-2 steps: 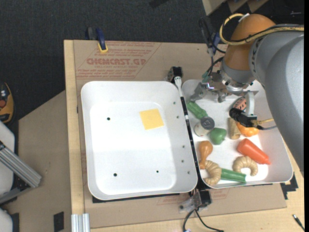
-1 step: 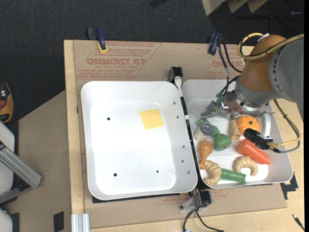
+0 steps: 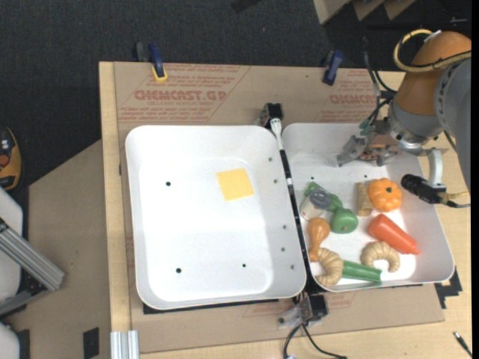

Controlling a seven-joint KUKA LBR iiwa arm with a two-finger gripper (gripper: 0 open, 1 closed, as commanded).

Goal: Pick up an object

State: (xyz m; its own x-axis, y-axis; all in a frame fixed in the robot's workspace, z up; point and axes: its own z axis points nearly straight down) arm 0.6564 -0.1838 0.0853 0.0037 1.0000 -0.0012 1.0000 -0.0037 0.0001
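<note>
Overhead slanted view of worktop (image 3: 112,200) carrying 2 white bins side by side. Left bin (image 3: 150,223) holds 1 yellow square (image 3: 235,184). Right bin (image 3: 438,245) holds toy food clustered at near half: orange pumpkin (image 3: 385,194), red-orange carrot (image 3: 392,233), green pepper (image 3: 344,221), croissant (image 3: 381,254). End effector (image 3: 364,149) hovers over right bin's far part, apart from toys; grip state cannot be told.

robotics lab: clamped cardboard bench (image 3: 224,88), 2 white bins (image 3: 150,200), cabling

dark carpet floor (image 3: 67,28), brown bench (image 3: 112,200)
</note>
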